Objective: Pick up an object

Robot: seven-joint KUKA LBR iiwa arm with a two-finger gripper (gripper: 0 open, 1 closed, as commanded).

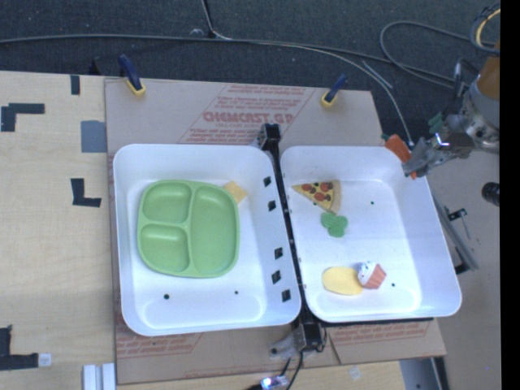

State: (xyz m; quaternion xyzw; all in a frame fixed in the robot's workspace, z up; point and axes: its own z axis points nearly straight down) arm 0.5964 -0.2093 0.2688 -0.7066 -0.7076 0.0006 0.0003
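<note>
The right bin (406, 218) holds a pizza slice toy (318, 192) near its back left. A small green piece (335, 225) lies just in front of the slice. A yellow lump (341, 281) rests near the front, touching a small red and white toy (372, 275). My gripper (416, 164) hangs over the bin's back right corner, outside the rim and well away from all of these. Nothing shows in its grasp.
The left bin (146, 307) carries a green divided plate (188, 227) with a small yellow piece (235, 191) at its back right edge. Two clamps (132, 78) (333, 92) pin the board behind the bins. Cables (244, 39) run across the dark floor.
</note>
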